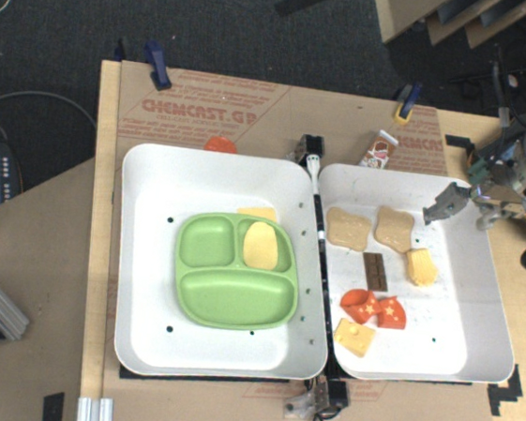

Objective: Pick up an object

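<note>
Right bin (pixel 482 277), gripper (pixel 448 202) above — seemingly empty

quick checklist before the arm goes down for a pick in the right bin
1. Targets present in the right bin: two bread slices, chocolate bar, tomato pieces, two cheese pieces - ok.
2. Gripper over the right bin, near its upper right corner - ok.
3. Gripper directly above a target: off to the right of the nearer bread slice - not ok.
4. Opening of the gripper - cannot tell.
5. Nothing carried already - cannot tell.
6. Targets spaced for a clean grasp: tomato pieces touch each other - not ok; cheese by the gripper stands apart - ok.
</note>
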